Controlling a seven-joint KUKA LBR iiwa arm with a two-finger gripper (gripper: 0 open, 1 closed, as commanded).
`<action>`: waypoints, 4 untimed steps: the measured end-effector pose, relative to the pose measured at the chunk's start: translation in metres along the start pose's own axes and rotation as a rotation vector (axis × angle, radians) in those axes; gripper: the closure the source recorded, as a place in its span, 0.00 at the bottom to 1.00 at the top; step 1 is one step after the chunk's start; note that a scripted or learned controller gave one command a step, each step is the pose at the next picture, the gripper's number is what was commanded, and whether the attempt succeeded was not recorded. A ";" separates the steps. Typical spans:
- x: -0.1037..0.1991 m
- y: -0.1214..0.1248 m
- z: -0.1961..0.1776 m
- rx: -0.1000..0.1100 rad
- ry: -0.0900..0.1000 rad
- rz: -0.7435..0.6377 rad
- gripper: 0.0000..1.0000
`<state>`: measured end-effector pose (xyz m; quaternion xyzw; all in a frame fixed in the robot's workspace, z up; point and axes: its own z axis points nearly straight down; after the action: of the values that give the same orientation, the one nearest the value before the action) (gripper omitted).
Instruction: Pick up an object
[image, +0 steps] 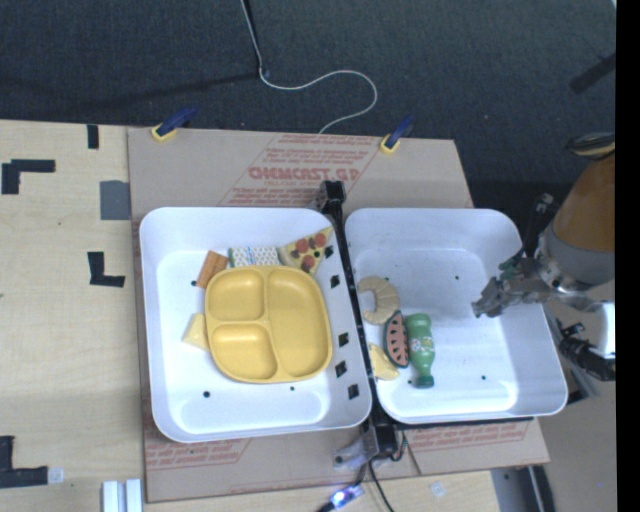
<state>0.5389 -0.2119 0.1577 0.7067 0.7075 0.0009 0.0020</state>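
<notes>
So the likeliest grab looks like the green bottle (421, 349), lying in the right bin (500, 235) near its left wall, long axis running roughly front to back, with a watermelon slice (396, 338) touching its left side and a tan ring piece (379, 297) just above. The gripper (497, 297) hangs over the bin's right side, nothing in it. Can't tell how it's set. Bottle's off to its left, slightly nearer the front.

Dark blue-grey carpet floor (120, 50); thin white cable (330, 80) looping across it. Light wooden bench top (50, 330) bearing brown cardboard sheet (300, 165).
</notes>
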 end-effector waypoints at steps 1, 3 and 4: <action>-0.008 0.008 -0.051 0.000 -0.001 0.000 1.00; 0.054 0.026 -0.069 0.005 0.004 -0.007 1.00; 0.112 0.039 -0.076 0.005 0.004 -0.007 1.00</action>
<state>0.5777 -0.0998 0.2334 0.7042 0.7100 0.0005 -0.0011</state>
